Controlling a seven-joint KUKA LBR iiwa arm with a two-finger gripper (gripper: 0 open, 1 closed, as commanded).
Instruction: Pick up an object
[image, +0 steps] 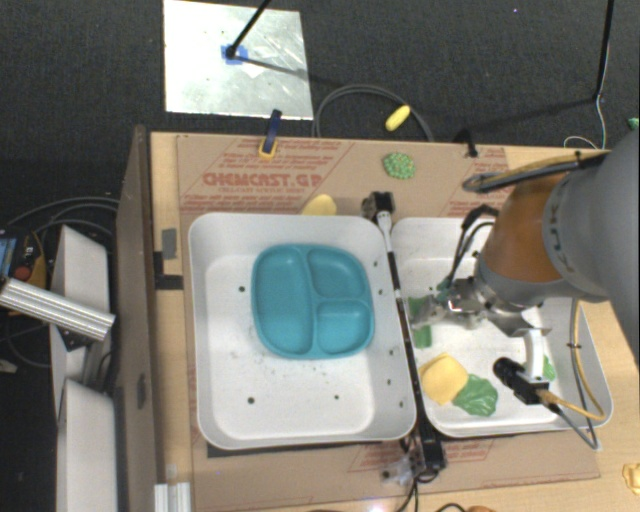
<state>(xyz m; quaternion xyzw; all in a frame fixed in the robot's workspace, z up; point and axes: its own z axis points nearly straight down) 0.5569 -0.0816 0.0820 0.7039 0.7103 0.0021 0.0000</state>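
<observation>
- Arm reached in from the right, over the right bin; its orange band sat above the bin's far half
- Gripper was low at the left wall of the right bin, about midway along that wall, pointing toward the divider between the two bins
- Gripper state: could not tell whether open or closed; the tip was small and partly masked by the wrist
- Small green piece lay against the same left wall, just beside the gripper on its near side; contact or not, could not tell. Nothing was clearly seen held
- Yellow piece lay in the near-left corner of the right bin, near the gripper but apart from it, toward the near edge
- Green leafy piece lay touching the yellow piece on its right, close to the near edge of the right bin; farther from the gripper than the yellow piece
- Left bin carried a blue divided plate, flat, around the bin's centre, well apart from the gripper
- Outside the bins, on the cardboard sheet: a yellow lump at the far edge of the left bin, and a green dotted disc beyond it
</observation>
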